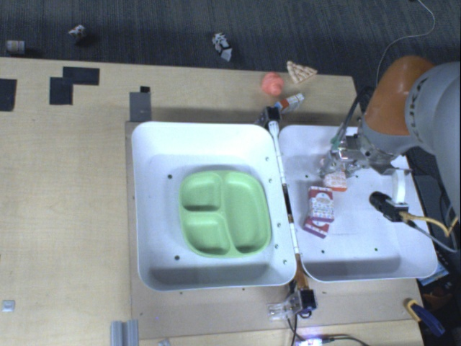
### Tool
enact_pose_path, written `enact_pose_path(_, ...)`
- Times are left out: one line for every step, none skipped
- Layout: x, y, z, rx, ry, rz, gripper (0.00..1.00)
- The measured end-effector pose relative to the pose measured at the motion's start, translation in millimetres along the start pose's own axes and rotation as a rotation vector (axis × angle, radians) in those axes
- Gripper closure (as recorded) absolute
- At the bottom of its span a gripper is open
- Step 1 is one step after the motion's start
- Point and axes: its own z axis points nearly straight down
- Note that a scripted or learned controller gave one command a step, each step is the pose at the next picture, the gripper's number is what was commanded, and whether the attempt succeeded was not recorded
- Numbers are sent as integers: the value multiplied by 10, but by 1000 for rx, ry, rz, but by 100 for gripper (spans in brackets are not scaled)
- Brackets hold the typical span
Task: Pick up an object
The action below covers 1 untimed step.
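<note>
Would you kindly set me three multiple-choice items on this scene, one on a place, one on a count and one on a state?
1. Where does the green tray lie?
A. in the left bin
B. in the right bin
C. on the bare bench

2. How many compartments has the tray?
A. two
B. three
C. five

3. How does the packet stand to the gripper?
A. it is lifted clear of the bin
B. it hangs from the gripper over the left bin
C. it lies on the bin floor, just below the gripper in the picture

Answers:
1 A, the tray sits in the middle of the left bin.
2 B, two small wells on the left and one long well on the right.
3 C, the packet rests flat on the floor of the right bin.
</note>
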Motion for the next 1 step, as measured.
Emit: enact_pose_path(517, -238, -887, 6, 2, -2, 100)
